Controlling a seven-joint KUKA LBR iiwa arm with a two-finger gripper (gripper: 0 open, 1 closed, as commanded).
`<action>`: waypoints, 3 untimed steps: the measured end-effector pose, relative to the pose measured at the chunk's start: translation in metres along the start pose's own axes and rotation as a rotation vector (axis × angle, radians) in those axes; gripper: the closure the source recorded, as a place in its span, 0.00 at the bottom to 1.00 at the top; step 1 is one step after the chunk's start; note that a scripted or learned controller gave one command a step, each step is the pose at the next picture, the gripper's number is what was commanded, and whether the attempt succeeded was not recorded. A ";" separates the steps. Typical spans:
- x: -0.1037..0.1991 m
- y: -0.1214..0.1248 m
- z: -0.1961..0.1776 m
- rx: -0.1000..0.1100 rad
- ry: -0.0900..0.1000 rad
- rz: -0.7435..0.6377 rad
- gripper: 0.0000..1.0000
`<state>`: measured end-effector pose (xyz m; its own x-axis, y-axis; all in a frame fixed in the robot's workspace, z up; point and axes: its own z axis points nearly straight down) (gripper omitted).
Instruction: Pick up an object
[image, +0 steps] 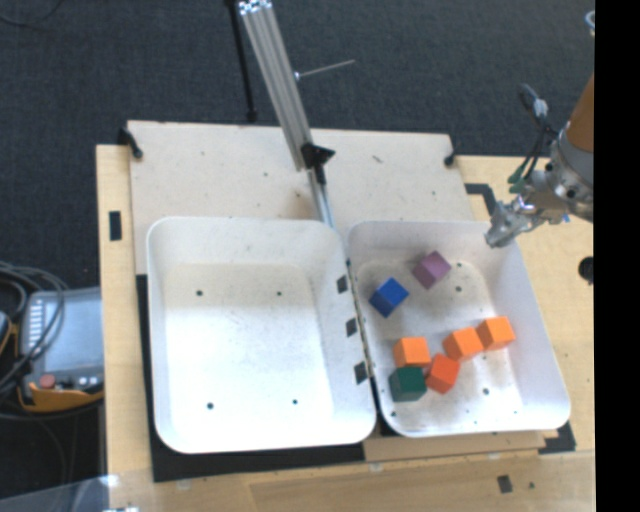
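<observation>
I see the tool (500, 232) over the right bin's (540, 400) far corner, its opening unclear, touching no block, purple block (432, 268) nearest.

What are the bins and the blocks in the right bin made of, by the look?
Bins: likely thin moulded plastic, white, slightly glossy; rounded corners and curved walls suggest it. Blocks, e.g. the blue block and purple block: matte, solid colour, crisp edges; painted wood or foam, cannot tell which.
</observation>
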<state>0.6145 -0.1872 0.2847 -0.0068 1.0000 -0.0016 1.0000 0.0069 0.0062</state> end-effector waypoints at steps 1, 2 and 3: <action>0.055 -0.004 0.015 0.007 0.001 0.001 1.00; 0.115 -0.015 0.023 0.007 0.002 0.000 1.00; 0.173 -0.017 0.028 0.007 0.003 0.000 1.00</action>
<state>0.5968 -0.0142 0.2560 -0.0073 1.0000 0.0010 1.0000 0.0073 -0.0006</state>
